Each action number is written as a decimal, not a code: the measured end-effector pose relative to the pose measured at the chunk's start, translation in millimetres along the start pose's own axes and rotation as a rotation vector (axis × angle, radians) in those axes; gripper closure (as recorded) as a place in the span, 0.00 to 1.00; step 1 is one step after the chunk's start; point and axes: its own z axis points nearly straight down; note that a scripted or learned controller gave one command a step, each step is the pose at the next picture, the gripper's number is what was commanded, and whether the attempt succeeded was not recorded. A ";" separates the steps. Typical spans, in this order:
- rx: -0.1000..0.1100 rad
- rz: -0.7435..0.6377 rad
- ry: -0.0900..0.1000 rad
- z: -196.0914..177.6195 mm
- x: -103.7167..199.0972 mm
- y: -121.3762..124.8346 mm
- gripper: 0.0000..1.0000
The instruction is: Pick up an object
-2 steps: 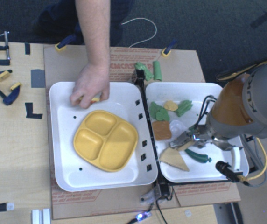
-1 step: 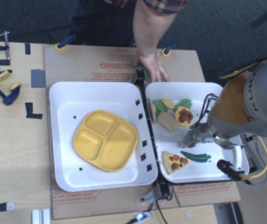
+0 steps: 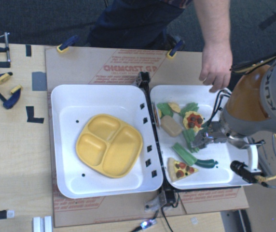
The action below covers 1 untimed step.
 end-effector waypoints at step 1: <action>-0.003 0.001 -0.002 -59.4 -7.8 0.4 1.00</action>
